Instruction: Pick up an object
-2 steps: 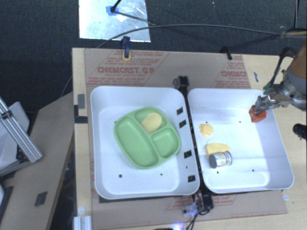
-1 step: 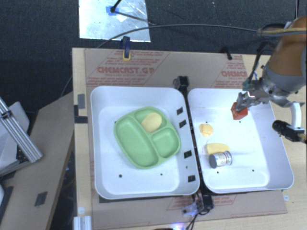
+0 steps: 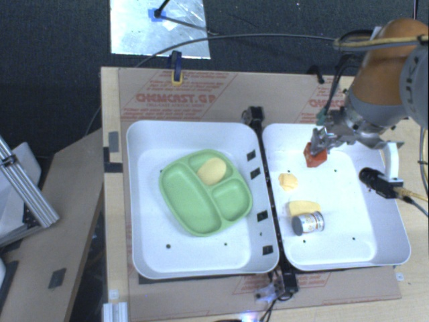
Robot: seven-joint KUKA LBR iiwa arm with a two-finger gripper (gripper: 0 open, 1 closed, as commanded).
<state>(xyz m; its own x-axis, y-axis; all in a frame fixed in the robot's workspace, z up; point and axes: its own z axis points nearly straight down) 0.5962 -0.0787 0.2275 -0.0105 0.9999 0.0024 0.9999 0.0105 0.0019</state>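
1. Bins (image 3: 201,134): smooth white plastic, slight gloss.
2. Tray (image 3: 194,206): matt green plastic.
3. Can (image 3: 308,223): shiny metal.
4. Bench (image 3: 221,89): brown printed cardboard, matt.
5. Foil sheet (image 3: 137,19): crinkled, reflective.
6. Floor (image 3: 53,59): dark, rough carpet.

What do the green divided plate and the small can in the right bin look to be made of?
Green plate: likely moulded plastic, matte, uniform colour, soft rounded dividers. Can: likely metal, its shiny silvery side catching the light; it lies on its side.
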